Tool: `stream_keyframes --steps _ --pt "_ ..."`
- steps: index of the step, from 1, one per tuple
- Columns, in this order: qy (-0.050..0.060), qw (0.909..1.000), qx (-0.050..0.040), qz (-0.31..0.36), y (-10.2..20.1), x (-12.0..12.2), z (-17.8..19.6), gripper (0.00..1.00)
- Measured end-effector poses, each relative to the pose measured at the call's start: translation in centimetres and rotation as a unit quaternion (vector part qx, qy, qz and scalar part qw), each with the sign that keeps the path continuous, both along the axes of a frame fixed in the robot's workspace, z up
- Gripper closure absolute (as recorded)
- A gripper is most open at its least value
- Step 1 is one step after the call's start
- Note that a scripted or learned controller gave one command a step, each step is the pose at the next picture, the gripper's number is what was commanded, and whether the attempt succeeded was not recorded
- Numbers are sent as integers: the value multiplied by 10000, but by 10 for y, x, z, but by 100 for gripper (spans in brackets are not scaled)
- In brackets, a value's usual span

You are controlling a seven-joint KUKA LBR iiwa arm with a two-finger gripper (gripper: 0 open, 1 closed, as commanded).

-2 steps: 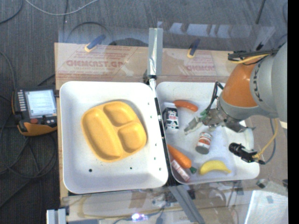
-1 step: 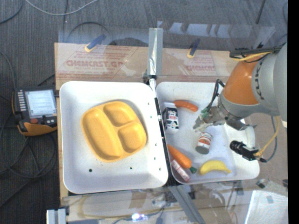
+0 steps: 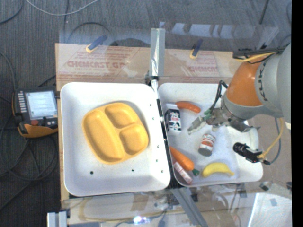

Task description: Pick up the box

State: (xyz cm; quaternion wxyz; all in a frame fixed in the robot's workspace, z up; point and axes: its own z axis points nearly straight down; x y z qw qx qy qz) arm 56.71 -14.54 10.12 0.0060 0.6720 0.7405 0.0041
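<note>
Arm (image 3: 255,86) reached in from the right over the right bin (image 3: 246,174), its orange band above the wrist, the wrist bent down and leftward. The gripper (image 3: 196,126) hung low in that bin, fingers slightly apart with nothing between them. The box (image 3: 173,120) lay just left of the fingertips, near the bin's left wall, below an orange sausage (image 3: 188,107). A small can (image 3: 206,144) stood below the gripper. The left bin (image 3: 75,174) held a yellow tray (image 3: 116,130).
</note>
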Motion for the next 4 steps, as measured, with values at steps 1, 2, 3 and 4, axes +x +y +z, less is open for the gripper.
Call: stream_keyframes --steps 1,2,3,4 --pt "-19 10000 -32 27 39 -36 -9 0" --pt "21 9988 14 -485 11 12 -11 0" --pt "145 9950 13 -988 -28 94 -13 0" --pt "196 9929 86 -1171 -61 97 -13 0"
